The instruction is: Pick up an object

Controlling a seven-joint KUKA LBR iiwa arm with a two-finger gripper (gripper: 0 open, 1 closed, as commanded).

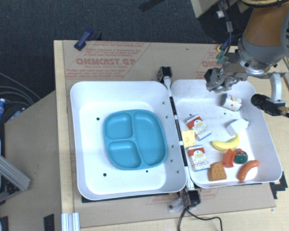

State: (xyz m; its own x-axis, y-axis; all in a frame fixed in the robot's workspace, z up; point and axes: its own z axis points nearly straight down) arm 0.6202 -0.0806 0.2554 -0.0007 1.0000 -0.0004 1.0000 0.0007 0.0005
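Hovering: gripper (220,82) above right bin (269,143), top edge | claw: cannot tell wide or narrow | toys in right bin: banana (226,143), sausage (247,170) | blue plate (135,138): left bin (84,129)

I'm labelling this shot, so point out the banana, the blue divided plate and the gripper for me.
banana (226,143): camera view, middle of its curved yellow body.
blue divided plate (156,143): camera view, its right rim.
gripper (220,84): camera view, between its fingertips.
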